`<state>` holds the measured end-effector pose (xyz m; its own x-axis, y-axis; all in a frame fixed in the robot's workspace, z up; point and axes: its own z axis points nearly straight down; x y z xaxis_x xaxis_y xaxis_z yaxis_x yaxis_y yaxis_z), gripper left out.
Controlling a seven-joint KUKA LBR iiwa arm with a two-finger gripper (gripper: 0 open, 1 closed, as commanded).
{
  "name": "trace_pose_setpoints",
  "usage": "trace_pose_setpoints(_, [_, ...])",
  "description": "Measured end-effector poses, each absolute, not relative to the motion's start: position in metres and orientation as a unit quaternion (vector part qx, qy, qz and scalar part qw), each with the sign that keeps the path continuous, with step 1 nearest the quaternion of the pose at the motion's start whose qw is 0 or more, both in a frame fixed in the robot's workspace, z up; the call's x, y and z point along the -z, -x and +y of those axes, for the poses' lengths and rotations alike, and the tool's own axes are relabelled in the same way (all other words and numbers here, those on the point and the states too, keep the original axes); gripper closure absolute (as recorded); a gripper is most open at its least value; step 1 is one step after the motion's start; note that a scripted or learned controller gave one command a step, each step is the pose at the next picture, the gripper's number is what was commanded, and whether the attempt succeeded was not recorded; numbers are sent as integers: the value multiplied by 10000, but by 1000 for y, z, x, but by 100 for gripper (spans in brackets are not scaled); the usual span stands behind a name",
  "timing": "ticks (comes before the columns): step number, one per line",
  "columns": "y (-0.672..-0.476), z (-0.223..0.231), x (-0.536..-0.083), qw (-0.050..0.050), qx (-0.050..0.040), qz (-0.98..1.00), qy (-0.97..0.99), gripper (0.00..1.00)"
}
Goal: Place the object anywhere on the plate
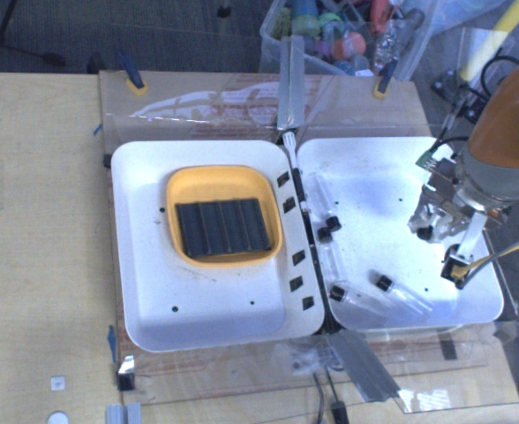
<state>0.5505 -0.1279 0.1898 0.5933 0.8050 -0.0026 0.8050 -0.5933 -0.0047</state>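
Note:
A yellow, square-ish plate [182, 189] sits in the left bin [145, 263]. A dark grey ribbed slab [223, 228] lies flat on the plate and covers most of its floor. My gripper [434, 226] hangs over the right side of the right bin [374, 170], well away from the plate, with nothing visible in it. The arm's orange band and grey wrist sit above it at the frame's right edge.
In the right bin lie clear plastic pieces with small black caps [329, 229] [383, 283] [336, 292]. A row of black clips [297, 256] runs along the divider between the bins. A clear tub of colourful toys [348, 11] stands behind the bench.

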Motion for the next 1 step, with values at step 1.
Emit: trace_pose_setpoints(1, [-550,-128,-190,14,-20,-4506,8927,0])
